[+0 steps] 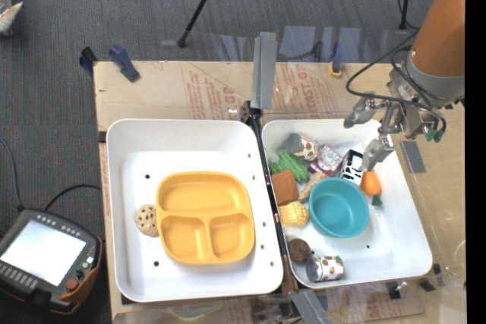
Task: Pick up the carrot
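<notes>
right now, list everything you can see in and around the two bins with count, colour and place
bins: 2, white, side by side on the bench
divided plate: 1, yellow, middle of left bin
cookie: 1, tan with dark chips, left bin, touching the plate's left edge
bowl: 1, teal, middle of right bin
carrot: 1, orange with green end, right bin, at the bowl's upper right
corn cob: 1, yellow, left of the bowl
toast slice: 1, brown, above the corn
cans: 2, printed labels, one at the right bin's front, one at its back
tablet: 1, dark with pale screen, floor at lower left
gripper: 1, grey, over the right bin just above the carrot
</notes>
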You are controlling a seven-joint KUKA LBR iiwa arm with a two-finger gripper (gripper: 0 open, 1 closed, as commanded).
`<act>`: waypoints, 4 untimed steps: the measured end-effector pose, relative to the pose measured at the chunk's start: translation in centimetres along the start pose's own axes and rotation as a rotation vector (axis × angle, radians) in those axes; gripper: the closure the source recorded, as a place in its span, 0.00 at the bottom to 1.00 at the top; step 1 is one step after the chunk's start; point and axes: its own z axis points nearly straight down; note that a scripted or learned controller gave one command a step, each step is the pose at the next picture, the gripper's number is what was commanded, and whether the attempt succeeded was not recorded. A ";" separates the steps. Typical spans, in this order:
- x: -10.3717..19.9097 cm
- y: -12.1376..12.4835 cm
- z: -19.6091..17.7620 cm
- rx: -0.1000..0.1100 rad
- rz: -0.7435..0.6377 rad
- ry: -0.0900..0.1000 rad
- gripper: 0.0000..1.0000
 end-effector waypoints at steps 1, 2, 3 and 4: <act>0.2 -7.9 8.7 -0.002 -0.024 0.011 0.00; -2.1 -8.0 17.1 0.001 -0.022 -0.004 0.00; 1.4 -7.8 18.7 0.000 -0.019 -0.001 0.00; 1.2 -7.3 17.6 -0.004 -0.025 -0.005 1.00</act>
